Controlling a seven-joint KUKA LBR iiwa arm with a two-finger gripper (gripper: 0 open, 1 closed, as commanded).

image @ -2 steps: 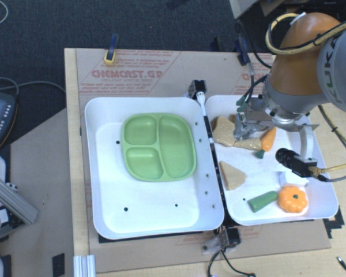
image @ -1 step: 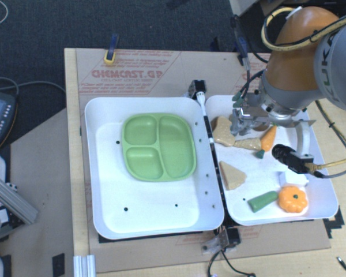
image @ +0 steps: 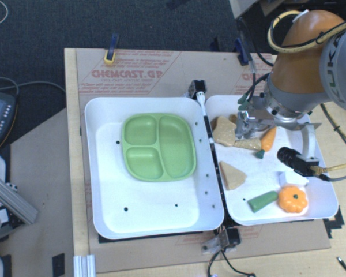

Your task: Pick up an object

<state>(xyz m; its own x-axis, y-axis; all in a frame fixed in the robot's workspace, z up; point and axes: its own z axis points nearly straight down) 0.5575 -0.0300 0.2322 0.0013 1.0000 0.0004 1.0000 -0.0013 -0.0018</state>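
Note:
The right bin holds several toy foods. A flat tan slice lies at its upper left, and an orange carrot sits just right of it. A tan wedge lies near the bin's left wall. A green wedge and an orange pumpkin rest at the front. My gripper hangs low over the right end of the tan slice, next to the carrot. The arm's wrist hides what lies beneath it.
The left bin carries a green divided plate. A black connector with a yellow cable juts out over the right bin below the wrist. Clamps sit along the divider between the bins.

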